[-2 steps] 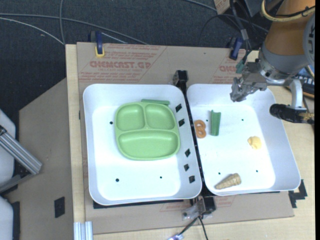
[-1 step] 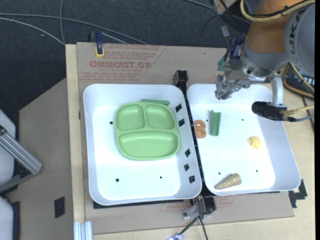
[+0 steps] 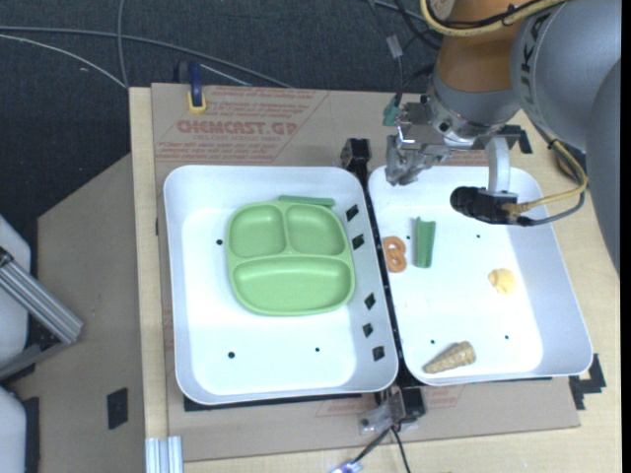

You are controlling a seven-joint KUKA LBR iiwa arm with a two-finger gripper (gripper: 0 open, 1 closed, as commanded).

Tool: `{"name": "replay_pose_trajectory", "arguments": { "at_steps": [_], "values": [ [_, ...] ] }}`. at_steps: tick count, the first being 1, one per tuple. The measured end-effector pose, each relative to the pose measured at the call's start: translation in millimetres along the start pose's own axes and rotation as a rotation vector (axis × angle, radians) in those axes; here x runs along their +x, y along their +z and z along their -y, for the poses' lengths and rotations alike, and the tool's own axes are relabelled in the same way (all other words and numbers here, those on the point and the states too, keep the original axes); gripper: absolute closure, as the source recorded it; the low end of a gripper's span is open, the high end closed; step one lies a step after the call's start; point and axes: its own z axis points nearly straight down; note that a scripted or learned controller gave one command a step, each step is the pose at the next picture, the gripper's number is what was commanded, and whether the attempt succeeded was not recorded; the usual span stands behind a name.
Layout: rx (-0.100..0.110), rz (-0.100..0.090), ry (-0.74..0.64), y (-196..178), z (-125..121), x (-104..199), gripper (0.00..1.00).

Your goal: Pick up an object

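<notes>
Objects lay untouched in the right bin (image 3: pixel 552 294) beneath the gripper (image 3: pixel 402 173), whose finger state could not be told as it hung by the bin's far left corner: a green stick (image 3: pixel 424 242), an orange pretzel (image 3: pixel 394 254), a yellow piece (image 3: pixel 502 281), and a tan cone (image 3: pixel 451 357).

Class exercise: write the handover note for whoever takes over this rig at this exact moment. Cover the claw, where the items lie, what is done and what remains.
Claw: above the far-left corner of the right bin, nothing between its fingers.
Right bin: green stick and orange pretzel near the left wall, yellow piece toward the right, tan cone at the near edge.
Left bin: green divided plate.
Done: nothing picked yet.
Left: grasp and lift one object; the stick and pretzel lie closest.
</notes>
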Motion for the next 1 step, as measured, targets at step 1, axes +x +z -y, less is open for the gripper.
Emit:
{"name": "replay_pose_trajectory", "arguments": {
  "at_steps": [1],
  "values": [
    [0.0,0.002,0.002,1.7,-7.8,52.1,1.0]
  ]
}}
